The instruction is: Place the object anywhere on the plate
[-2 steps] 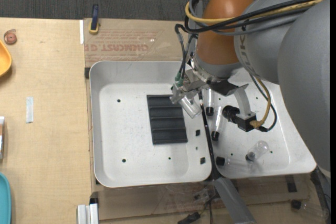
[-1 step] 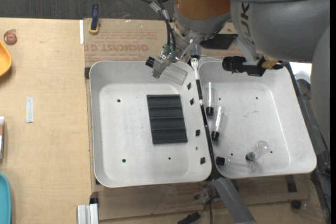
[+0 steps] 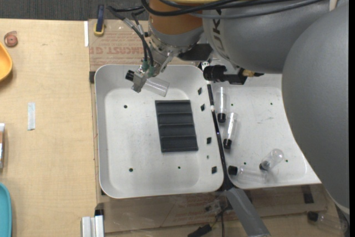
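A black ribbed plate (image 3: 176,126) lies flat in the middle of the left bin (image 3: 103,136). Just above the plate's far-left corner, near the bin's back wall, hangs my gripper (image 3: 145,76). It is shut on a clear plastic tube (image 3: 157,86) with a black cap (image 3: 129,75). The tube lies roughly level across the fingertips, with its cap end pointing left. It hangs over bare bin floor, a short way from the plate's far edge. The arm's orange band and grey body cover the back of both bins.
The right bin (image 3: 291,119) holds several more clear tubes with black caps: two by the divider (image 3: 221,100) (image 3: 228,129) and others near the front (image 3: 270,160). The wooden bench (image 3: 50,136) lies to the left, with a blue clamp (image 3: 100,17) behind the left bin.
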Controlling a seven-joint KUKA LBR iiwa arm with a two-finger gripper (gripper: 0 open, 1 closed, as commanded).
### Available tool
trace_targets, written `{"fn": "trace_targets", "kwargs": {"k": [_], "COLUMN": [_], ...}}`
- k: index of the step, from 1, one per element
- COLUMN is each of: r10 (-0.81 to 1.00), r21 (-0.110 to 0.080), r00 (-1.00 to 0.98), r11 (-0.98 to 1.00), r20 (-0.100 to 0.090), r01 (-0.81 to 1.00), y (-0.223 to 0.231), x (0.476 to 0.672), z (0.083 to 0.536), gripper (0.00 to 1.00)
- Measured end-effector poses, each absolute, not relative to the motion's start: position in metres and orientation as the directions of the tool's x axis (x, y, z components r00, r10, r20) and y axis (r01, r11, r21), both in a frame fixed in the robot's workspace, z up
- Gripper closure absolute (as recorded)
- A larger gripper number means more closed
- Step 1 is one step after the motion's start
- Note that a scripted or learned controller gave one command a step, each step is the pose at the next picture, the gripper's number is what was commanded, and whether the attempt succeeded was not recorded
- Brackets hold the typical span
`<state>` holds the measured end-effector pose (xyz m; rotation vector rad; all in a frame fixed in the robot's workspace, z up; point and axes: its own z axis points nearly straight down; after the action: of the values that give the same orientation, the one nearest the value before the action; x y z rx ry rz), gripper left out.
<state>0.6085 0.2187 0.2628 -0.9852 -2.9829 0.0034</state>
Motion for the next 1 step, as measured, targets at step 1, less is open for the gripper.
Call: {"fn": "trace_targets", "kwargs": {"k": [1], "r10": [0.543], "r21": [-0.003], "r00": [-0.840], "r11": [0.840], "r20": [0.000], "r01": [0.543], "y": [0.2271], "x": [0.5843], "z": [0.2550], "gripper": [1.00]}}
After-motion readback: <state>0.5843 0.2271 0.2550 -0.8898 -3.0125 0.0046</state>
